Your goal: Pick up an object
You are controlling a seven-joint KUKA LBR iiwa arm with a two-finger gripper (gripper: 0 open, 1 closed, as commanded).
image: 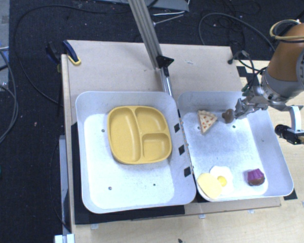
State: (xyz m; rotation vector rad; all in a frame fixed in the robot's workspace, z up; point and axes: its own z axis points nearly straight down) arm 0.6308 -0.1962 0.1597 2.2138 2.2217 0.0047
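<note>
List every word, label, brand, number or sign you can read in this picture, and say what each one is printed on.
None: no readable text anywhere in the camera view.
The yellow three-compartment plastic plate, the triangular toy pizza slice, the toy fried egg and the purple toy lump are unmarked.
The two shallow white bins and the grey arm's orange band carry no legible lettering.

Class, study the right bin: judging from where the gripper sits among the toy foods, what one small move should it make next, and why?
Probably a short lowering onto the small brown piece. The gripper sits right beside it near the right bin's upper edge, while the pizza slice lies further left, and the fried egg and purple piece lie far down the bin.
</note>
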